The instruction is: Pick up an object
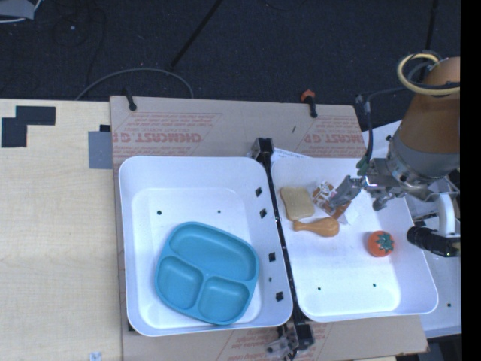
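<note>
You're looking at a robotics lab bench, two white bins (197, 173) clamped side by side on printed cardboard sheeting (225, 130), loose cables (135, 74) trailing over dark carpet (248, 43), a pale plywood tabletop (52, 239) marked with black shapes.

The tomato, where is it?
The tomato sits in the right bin, near its right wall, apart from the chicken leg and bread on its left.
</note>
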Controlling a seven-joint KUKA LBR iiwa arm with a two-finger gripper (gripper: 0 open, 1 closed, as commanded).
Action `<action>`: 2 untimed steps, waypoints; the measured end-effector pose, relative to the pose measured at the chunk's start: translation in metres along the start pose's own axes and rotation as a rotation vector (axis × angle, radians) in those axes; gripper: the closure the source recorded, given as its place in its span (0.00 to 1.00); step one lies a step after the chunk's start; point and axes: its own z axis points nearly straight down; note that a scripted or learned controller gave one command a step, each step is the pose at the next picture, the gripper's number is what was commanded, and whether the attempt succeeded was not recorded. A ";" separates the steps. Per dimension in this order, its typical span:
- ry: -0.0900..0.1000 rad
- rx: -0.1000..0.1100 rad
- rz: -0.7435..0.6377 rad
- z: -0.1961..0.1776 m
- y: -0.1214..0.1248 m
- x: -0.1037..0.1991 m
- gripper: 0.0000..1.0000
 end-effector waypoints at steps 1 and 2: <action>-0.002 -0.013 -0.002 -0.007 0.002 0.000 0.00; -0.001 -0.009 -0.001 0.050 0.002 -0.009 0.00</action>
